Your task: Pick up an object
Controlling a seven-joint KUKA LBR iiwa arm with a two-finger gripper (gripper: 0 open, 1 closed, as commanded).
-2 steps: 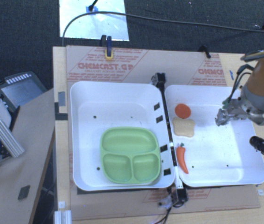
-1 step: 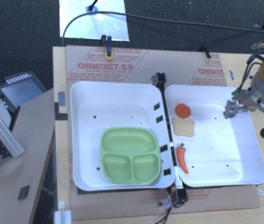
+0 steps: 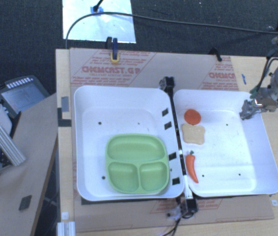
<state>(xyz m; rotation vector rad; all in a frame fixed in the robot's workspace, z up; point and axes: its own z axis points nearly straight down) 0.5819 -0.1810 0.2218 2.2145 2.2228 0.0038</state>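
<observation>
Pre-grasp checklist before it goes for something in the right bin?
1. Targets in right bin: round red piece, beige slice, carrot. Ok.
2. Targets apart from each other: ok.
3. Carrot lies close to the divider wall; finger room: cannot tell.
4. Gripper over the right bin's far right edge, away from all three: ok.
5. Finger state: cannot tell.
6. Green divided plate in left bin, out of path: ok.

Light was even and fairly bright, coming from overhead. The two white bins [image 3: 129, 102] were close to overexposed, their walls losing detail. Far left of the gripper [image 3: 251, 108], the green tray [image 3: 137, 162] cast only a faint, soft shadow. A foil sheet [image 3: 99, 14] beyond the bins glared. The gripper itself looked soft and slightly blurred; the picture was grainy overall.
</observation>
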